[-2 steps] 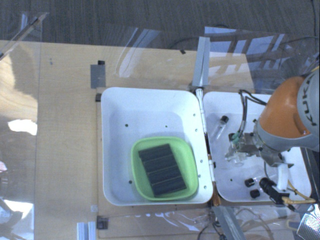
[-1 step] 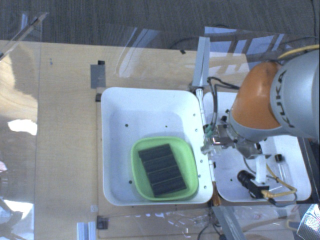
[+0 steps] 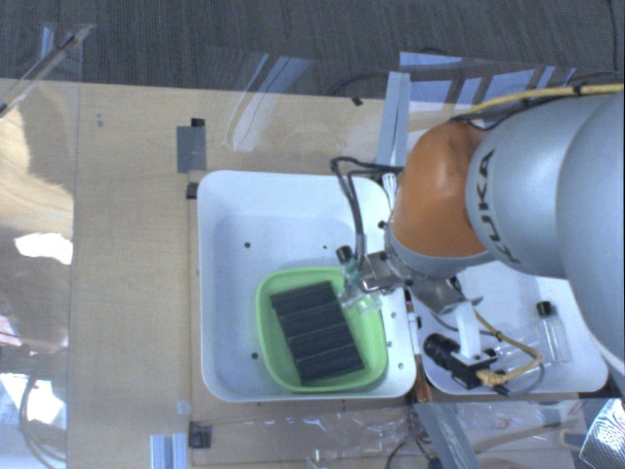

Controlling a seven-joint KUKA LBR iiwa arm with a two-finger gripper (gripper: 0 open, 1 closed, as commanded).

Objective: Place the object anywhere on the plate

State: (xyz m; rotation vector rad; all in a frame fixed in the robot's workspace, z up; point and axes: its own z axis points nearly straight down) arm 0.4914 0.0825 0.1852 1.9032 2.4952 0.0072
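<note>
We take the green plate (image 3: 266, 311) as our landmark. It sits inside the left white bin (image 3: 220, 262), in the part of the floor nearest the camera and toward the bin's right wall. Bare white floor lies beyond it and to its left.

On the plate lies a dark ribbed slab (image 3: 317, 332), flat and rectangular, with grooves running across its width. It is turned at a slant to the plate's sides and covers much of the plate's middle. A ring of green shows all around it, so it lies wholly within the rim. Nothing else that we can make out rests on the plate.

The gripper (image 3: 356, 279) is over the plate's far right edge, just beside the slab's upper right corner. We cannot tell whether it is wide or narrow, because the wrist and cabling hide the tip. We see nothing held in it. Above it rises the arm (image 3: 547, 184), whose orange band (image 3: 435, 198) lies beyond the plate and to its right.

To the right of the plate, past the wall between the bins, is the right white bin (image 3: 518, 306). A small clear vial (image 3: 550, 326) with a dark cap lies on its floor, well apart from the plate.

Both bins stand on a pale wooden bench (image 3: 127, 262).
</note>
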